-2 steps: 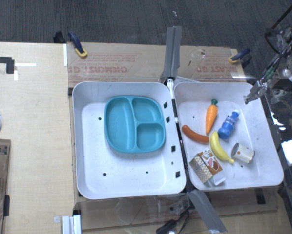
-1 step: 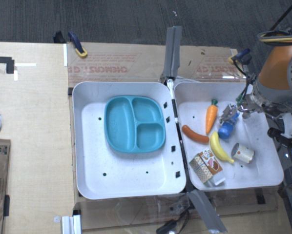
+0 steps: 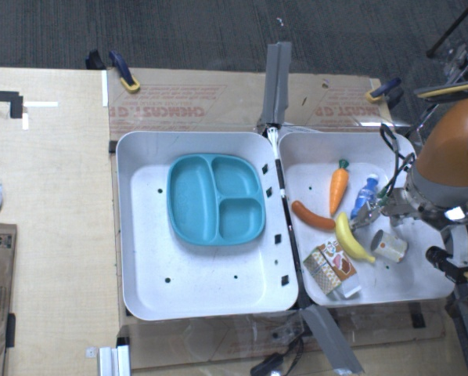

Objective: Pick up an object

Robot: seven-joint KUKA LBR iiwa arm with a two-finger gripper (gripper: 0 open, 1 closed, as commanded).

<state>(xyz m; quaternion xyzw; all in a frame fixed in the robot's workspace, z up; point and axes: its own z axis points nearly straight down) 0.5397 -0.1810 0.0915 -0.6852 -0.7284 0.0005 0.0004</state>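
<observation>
We see the gripper [image 3: 372, 214] low in the right bin [image 3: 422, 288], but cannot tell how its jaws stand. It sits just beside a blue bottle [image 3: 365, 197], a banana [image 3: 351, 239] and a white cup [image 3: 389, 247]. Nearby lie a carrot [image 3: 338, 188], sausage [image 3: 313, 215] and carton [image 3: 331, 265]. The left bin [image 3: 140, 233] holds a teal tray [image 3: 216, 199]. Cardboard [image 3: 179, 99] on the table [image 3: 46, 178] bears mirrored lettering we cannot read.

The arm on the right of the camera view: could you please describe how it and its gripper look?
The grey arm carries a broad, rounded orange band above the wrist. Thin black cables loop along its left side. The gripper is a small dark metal assembly with pale, shiny parts.
</observation>
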